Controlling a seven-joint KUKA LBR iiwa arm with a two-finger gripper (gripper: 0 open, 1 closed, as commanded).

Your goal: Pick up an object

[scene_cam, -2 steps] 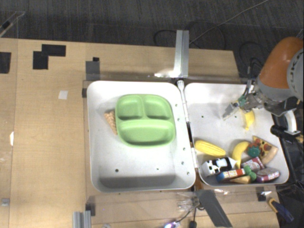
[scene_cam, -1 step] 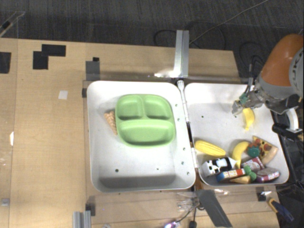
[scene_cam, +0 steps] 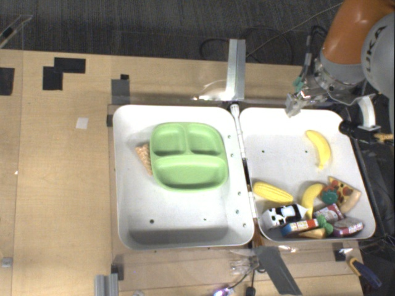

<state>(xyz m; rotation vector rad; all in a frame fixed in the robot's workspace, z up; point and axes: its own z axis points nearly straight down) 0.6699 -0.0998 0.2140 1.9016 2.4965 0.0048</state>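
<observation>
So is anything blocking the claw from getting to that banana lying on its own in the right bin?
Nothing visible does. The claw sits at the right bin's far edge, and the lone banana lies on bare white floor nearer the camera, with open space between them. The other toys are heaped in the bin's near corner, away from that path.

Green tray [scene_cam: 187, 155] in a white bin [scene_cam: 129, 184]; yellow banana [scene_cam: 320, 147]; black-and-white toy, perhaps a cow [scene_cam: 282, 215].

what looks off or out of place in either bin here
One thing stands out: in the left bin, a tan, speckled flat item lies wedged partly under the left edge of the green divided plate, not on it. In the right bin, the toys are heaped in its near corner, and one banana lies apart.
</observation>
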